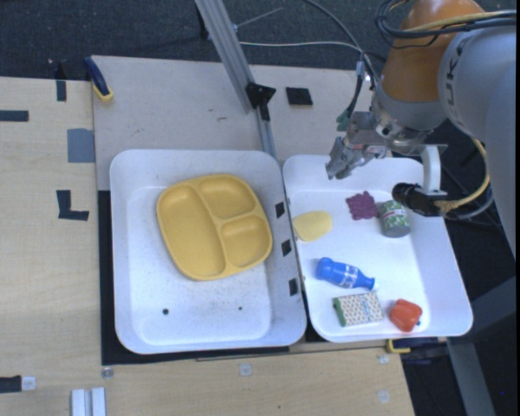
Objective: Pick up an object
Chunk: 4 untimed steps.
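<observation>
Nothing is picked yet: the two-finger gripper (339, 168), its state impossible to tell, hovers over the right white bin (433, 271), where the purple crumpled piece (360, 205) lies near it

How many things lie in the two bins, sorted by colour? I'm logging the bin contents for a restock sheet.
Yellow: 2, the divided plate in the left bin and the pale yellow lump in the right bin
Purple: 1, the flat piece
Grey-green: 1, the can
Blue: 1, the bottle
Orange-red: 1, the chunk
Green and white: 1, the patterned block
Total: 7
</observation>
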{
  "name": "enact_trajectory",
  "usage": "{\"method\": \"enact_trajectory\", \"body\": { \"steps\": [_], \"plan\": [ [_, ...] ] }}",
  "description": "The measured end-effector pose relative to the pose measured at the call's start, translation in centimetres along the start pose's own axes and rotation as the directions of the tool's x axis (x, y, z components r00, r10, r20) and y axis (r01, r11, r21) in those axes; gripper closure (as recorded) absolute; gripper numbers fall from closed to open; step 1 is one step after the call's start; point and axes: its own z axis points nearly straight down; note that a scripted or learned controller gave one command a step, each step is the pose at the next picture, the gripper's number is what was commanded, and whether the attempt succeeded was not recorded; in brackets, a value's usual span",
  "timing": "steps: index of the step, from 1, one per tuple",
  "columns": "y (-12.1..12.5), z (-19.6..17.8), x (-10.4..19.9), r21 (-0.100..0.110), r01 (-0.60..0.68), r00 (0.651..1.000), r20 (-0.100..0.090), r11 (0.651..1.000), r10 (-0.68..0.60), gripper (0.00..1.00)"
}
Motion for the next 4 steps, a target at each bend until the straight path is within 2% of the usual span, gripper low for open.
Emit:
{"method": "enact_trajectory", "body": {
  "steps": [1,3,4],
  "plan": [
    [0.0,0.9,6.0,0.001,0.001,1.0,0.0,1.0,-0.001,1.0],
    [-2.1,1.9,16.2,0.002,0.0,1.0,0.001,1.0,0.0,1.0],
    [-2.1,1.8,15.9,0.002,-0.003,1.0,0.002,1.0,0.003,0.0]
  ]
}}
